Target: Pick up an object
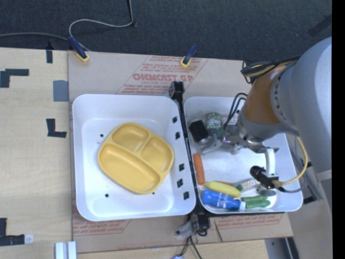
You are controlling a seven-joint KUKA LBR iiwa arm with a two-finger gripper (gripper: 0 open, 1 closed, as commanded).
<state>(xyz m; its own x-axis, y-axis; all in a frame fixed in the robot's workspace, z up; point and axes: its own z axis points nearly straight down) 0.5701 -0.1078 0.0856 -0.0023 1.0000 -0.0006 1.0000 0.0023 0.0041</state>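
Cardboard-lined bench; glossy white bins (86,161); yellow compartmented plastic plate (136,157); pincer (213,142) low.

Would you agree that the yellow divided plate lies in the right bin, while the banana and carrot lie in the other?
Not quite: the camera view shows the yellow divided plate in the left bin; the banana and carrot lie in the right bin.

Rt bin (288,144): ctr free; carrot (199,168), banana (221,188), marker (220,200) crowd edges.

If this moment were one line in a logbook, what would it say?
arm: over right bin | gripper: low, beside black block | left bin: yellow tray
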